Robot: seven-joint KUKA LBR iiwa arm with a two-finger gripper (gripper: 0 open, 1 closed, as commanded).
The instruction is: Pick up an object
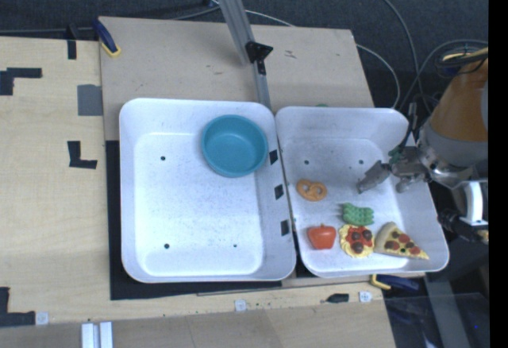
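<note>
The right bin [333,132] holds several toy foods near its front: a brown pretzel [311,191], a green leafy piece [358,214], a red tomato [321,237], a round yellow piece with red dots [356,241] and a pizza slice [402,242]. My gripper [376,176] reaches in from the right over the right side of this bin, slightly above and to the right of the green piece. Nothing shows between its fingers.
A blue bowl [233,145] sits in the back right corner of the left bin [190,219]. A grey pole [234,9] slants down to the seam between the bins. Cables loop behind the right bin.
</note>
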